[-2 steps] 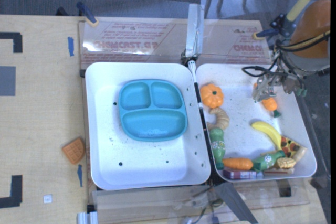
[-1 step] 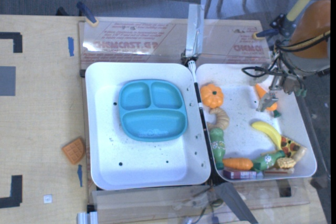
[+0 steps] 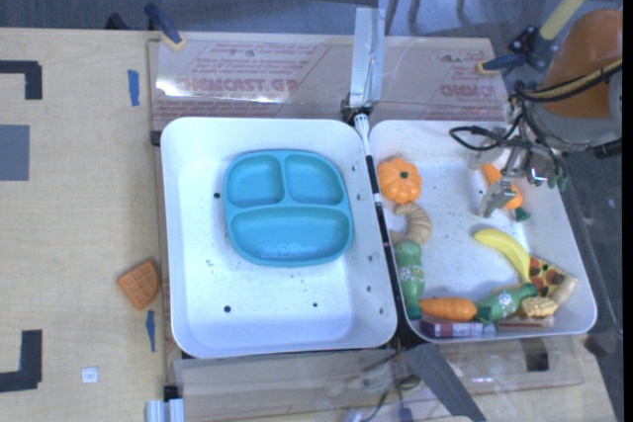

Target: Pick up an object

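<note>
In the camera view, the gripper (image 3: 502, 196) hangs low over the right-hand bin (image 3: 579, 252), reaching in from the upper right on the grey arm (image 3: 579, 64) with its orange band. Its metal fingers (image 3: 492, 204) point down, and a small orange object (image 3: 495, 177) sits right at them; whether it lies between the fingers or just behind them cannot be told, nor whether the fingers are open or closed. Just below and slightly right of the gripper lies a yellow banana (image 3: 503, 249). To the gripper's left sit a small orange pumpkin (image 3: 399, 179) and, under it, a tan curved piece (image 3: 418, 223). Further below, along the bin's near wall, lies a carrot (image 3: 448, 308). Far to the left, in the other bin (image 3: 188, 242), rests a blue divided plate (image 3: 288, 207).
</note>
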### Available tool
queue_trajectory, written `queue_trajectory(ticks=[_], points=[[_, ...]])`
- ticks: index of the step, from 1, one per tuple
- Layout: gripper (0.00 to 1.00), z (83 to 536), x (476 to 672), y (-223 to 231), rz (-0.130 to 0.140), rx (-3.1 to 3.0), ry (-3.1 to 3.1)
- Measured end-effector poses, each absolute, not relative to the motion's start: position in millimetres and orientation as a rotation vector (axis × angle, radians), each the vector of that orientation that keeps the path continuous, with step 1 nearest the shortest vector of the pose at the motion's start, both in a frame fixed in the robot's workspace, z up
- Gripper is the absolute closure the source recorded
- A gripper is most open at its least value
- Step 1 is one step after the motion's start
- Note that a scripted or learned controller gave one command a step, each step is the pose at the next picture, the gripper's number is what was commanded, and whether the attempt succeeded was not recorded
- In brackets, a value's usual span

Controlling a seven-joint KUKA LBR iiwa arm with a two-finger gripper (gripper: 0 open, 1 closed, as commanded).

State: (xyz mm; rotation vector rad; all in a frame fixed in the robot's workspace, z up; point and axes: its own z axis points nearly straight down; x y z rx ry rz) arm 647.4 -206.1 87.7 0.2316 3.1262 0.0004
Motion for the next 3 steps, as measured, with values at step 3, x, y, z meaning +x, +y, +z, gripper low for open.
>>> queue_trajectory(ticks=[3], points=[[0.00,87.6,626.6,-222.8,0.002,0.519,3.092]])
